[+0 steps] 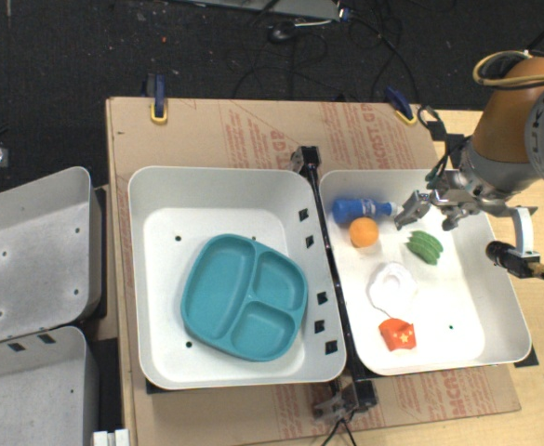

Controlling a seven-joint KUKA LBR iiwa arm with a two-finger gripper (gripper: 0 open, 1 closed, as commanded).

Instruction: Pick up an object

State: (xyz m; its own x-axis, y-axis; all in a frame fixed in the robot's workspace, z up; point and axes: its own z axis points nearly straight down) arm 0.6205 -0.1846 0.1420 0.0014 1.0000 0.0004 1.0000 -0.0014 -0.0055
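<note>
While the arm [518, 119] reaches in from the right, its gripper [436, 208] hangs over the right bin [504, 295], nr the far edge, fingers spread apart w/ nothing between them. One dark finger [411, 212] points toward the blue bottle; the other sits just above the green object.

Right bin contents:
- blue bottle [360, 209] lying on its side nr the far-left corner, white cap end toward the gripper; label not readable.
- orange ball [364, 234] touching the bottle's near side.
- green object [425, 246], ridged, just below the gripper, toward bin centre.
- white cup-like item [391, 284], mid-bin, hard to tell apart from the bin floor.
- red-orange object [398, 334] nr the near edge, left of centre.

Left bin [160, 203]: teal divided tray [244, 296], 3 compartments, tilted, approx centre.

Cardboard sheet [253, 128] under both bins carries faint reddish print, upside down, too blurred to read for sure. Blue clamps [158, 98] at its far edge.
</note>
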